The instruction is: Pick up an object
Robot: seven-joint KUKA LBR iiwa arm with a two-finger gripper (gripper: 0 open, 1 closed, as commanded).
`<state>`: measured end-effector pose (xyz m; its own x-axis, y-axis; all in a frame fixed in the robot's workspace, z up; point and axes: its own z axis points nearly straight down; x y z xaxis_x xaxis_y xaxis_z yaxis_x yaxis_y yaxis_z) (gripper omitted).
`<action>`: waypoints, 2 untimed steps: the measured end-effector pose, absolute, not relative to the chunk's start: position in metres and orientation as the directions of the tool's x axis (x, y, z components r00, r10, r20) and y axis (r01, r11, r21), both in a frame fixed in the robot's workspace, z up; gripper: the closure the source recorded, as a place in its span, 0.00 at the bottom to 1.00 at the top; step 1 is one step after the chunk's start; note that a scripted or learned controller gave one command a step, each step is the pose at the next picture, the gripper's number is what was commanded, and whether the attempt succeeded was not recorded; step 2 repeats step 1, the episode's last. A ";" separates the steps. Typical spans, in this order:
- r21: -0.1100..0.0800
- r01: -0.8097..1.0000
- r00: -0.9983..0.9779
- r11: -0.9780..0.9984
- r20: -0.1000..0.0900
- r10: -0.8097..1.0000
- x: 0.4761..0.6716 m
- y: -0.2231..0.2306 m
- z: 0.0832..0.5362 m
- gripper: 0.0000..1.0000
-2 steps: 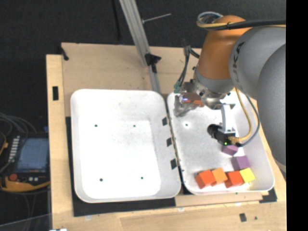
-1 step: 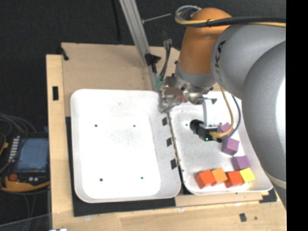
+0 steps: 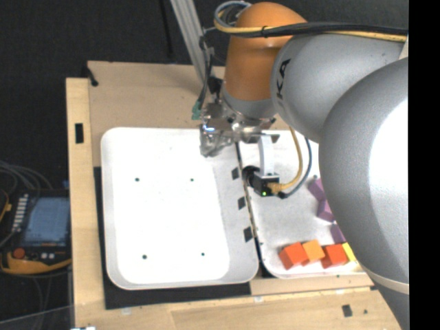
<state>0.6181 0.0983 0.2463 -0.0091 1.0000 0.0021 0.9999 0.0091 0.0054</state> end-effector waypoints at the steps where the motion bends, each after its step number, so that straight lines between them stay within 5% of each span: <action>1: 0.003 1.000 -0.004 0.004 -0.003 1.000 0.618 0.093 0.246 0.00; 2: 0.003 1.000 -0.004 0.004 -0.003 1.000 0.618 0.093 0.246 0.00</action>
